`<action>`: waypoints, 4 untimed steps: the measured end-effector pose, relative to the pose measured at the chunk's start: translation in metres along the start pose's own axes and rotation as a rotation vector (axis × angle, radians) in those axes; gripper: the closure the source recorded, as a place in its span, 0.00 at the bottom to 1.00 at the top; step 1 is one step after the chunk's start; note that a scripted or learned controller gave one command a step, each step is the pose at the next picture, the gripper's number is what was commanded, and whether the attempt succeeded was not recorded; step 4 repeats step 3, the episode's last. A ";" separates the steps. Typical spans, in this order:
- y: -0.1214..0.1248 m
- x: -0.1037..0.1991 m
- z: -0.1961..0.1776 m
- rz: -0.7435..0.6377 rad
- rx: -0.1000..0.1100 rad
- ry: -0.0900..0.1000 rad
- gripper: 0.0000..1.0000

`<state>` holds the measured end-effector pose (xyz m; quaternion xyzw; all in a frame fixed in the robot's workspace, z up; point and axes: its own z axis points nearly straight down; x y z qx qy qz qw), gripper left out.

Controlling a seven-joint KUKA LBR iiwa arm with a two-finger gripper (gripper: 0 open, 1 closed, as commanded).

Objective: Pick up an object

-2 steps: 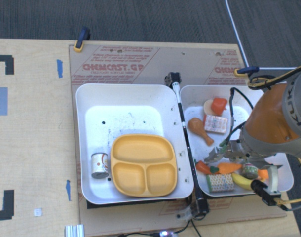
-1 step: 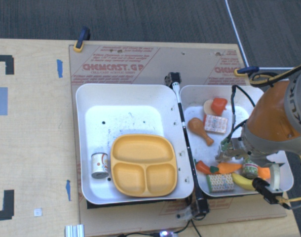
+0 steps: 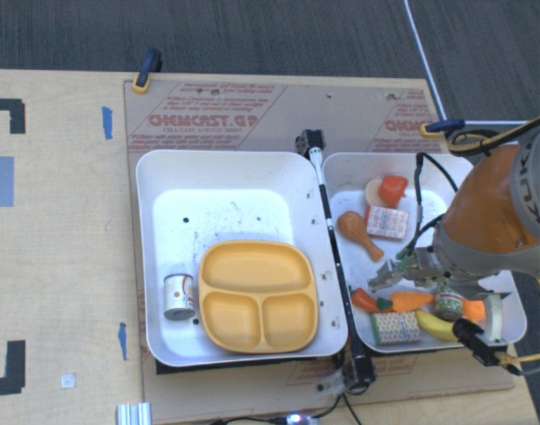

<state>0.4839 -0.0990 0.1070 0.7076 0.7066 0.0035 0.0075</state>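
The right bin (image 3: 343, 163) holds several toy foods. A tan drumstick (image 3: 358, 232) lies by its left wall, with a pink-and-white box (image 3: 388, 222) and a red piece (image 3: 393, 189) behind it. Along the front lie an orange carrot (image 3: 405, 301), a small red piece (image 3: 362, 299), a speckled green box (image 3: 395, 328), a yellow banana (image 3: 436, 327) and a small round tin (image 3: 449, 305). My gripper (image 3: 399, 274) hangs low over the middle of this bin, just above the carrot and right of the drumstick. The arm's wrist hides the bin's right part.
The left bin (image 3: 147, 237) contains a yellow three-compartment plate (image 3: 257, 296) and a small can (image 3: 178, 296) at its front left. A black divider rail (image 3: 325, 211) runs between the bins. Cables (image 3: 429, 175) loop over the right bin's back.
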 end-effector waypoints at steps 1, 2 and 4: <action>-0.002 0.001 0.020 0.003 0.004 -0.002 0.00; -0.002 0.002 0.010 0.001 0.004 0.000 1.00; -0.002 0.002 0.010 0.001 0.004 0.000 0.00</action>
